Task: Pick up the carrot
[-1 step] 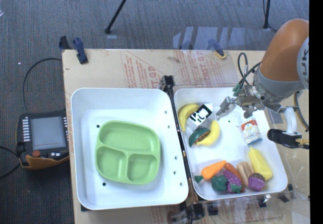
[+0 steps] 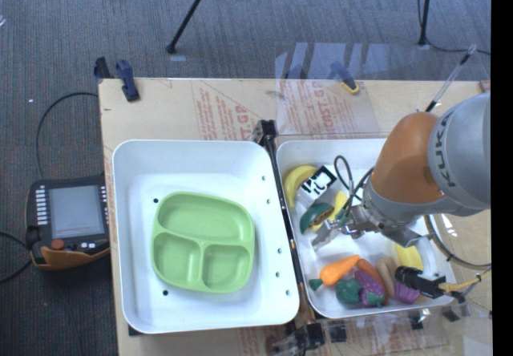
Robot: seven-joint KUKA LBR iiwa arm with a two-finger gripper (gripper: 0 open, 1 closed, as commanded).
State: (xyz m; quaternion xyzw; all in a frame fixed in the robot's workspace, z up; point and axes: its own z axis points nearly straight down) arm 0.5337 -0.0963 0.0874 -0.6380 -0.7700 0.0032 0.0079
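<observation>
- Cam view, from where I stand: bench (image 2: 184, 106) w/ two white bins side by side. Left bin (image 2: 128, 186) has just a green divided plate (image 2: 204, 240) sat flat in the middle.
- Right bin (image 2: 337, 143) is the toy food pile, all loose, so pieces lie flat and bunch toward the front wall.
- Carrot (image 2: 340, 269): orange w/ green stub end, lying on its side at a slant in the front part of right bin, stub toward the front-left. Purple grapes (image 2: 373, 287) and a dark green toy (image 2: 349, 291) are just beside it, prob touching.
- Banana (image 2: 298, 178) at the back-left corner, well apart from the carrot.
- Arm (image 2: 449, 162) comes in from the right, wrist bent down over mid bin.
- Gripper (image 2: 327, 230) is low over the bin centre, right next to a green-yellow toy (image 2: 321, 212); contact w/ it unclear.
- Pincer state: can't tell, open or closed, too small and blurred.
- Carrot isn't in the pincer; it's near, on the front side, w/ a gap.
- My guess: still approach stage, needs a shift toward the front, then down. Neighbours may get caught.
</observation>
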